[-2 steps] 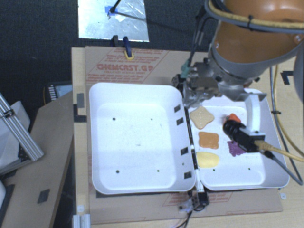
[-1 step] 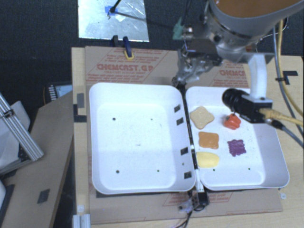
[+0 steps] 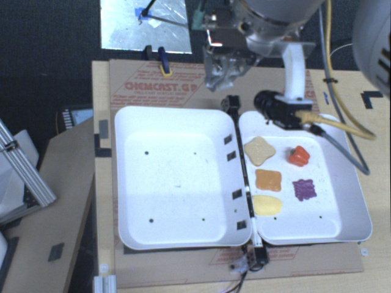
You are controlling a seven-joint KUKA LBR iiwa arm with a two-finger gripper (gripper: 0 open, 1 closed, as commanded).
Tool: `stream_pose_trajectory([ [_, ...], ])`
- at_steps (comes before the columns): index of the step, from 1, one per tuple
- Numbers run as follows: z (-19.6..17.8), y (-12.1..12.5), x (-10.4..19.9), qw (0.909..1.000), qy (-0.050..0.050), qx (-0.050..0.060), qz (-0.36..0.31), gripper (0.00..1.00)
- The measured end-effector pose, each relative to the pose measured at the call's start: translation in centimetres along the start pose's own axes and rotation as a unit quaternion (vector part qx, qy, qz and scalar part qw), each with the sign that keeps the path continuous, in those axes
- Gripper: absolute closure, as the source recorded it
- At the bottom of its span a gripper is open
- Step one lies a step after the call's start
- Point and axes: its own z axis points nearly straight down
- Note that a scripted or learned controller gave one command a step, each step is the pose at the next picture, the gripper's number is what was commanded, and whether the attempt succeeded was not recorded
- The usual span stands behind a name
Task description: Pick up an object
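**A:** Where do the things for picking lie?

**B:** All five are in the right bin. A tan bread-shaped piece lies at the far end, near the wall shared with the other bin. A red-orange piece sits level with it, to its right and apart from it.

**A:** And nearer the camera?

**B:** An orange square piece lies just in front of the tan one. A purple lump is to its right, in front of the red-orange piece. A yellow piece lies nearest the camera, close to the shared wall and just in front of the orange square. None touches another.

**A:** What about the claw?

**B:** The claw hangs beyond the far edge of the bins, above the gap between them, well apart from every piece. I cannot tell whether it is spread or pressed together. Nothing shows in its grip. The grey arm rises from it to the upper right.

**A:** And around the bins?

**B:** The left bin sits against the right one. Both rest on a printed cardboard sheet on the desk. A blue clamp grips the sheet's far edge, and a shiny foil sheet lies beyond it.
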Motion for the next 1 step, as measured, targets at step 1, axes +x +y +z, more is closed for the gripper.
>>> stream_pose_trajectory([
  [1, -0.03, -0.13, -0.2, 1.0, 0.0, 0.001, 0.001, 0.0],
])
